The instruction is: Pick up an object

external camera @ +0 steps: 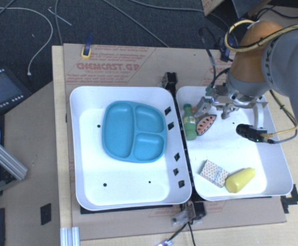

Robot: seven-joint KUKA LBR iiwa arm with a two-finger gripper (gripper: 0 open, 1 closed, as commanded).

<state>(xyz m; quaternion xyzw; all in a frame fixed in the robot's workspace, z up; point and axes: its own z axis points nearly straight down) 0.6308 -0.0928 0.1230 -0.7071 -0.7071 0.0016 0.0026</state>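
While the grey arm with its orange band is reaching in from the right, its gripper is hanging over the upper left part of the right bin. Whether the fingers are apart or together cannot be told, since the wrist is covering them from above. Just below and left of the gripper, a red, seed-dotted slice-shaped object is lying on the bin floor, and whether the gripper is touching it cannot be told. A green bottle is lying just beside that object, against the bin's left wall. Nearer the front of the same bin, a small patterned box and a yellow object are lying just beside each other. In the left bin, a blue divided plate is sitting flat. Both bins are resting on the cardboard-covered bench.
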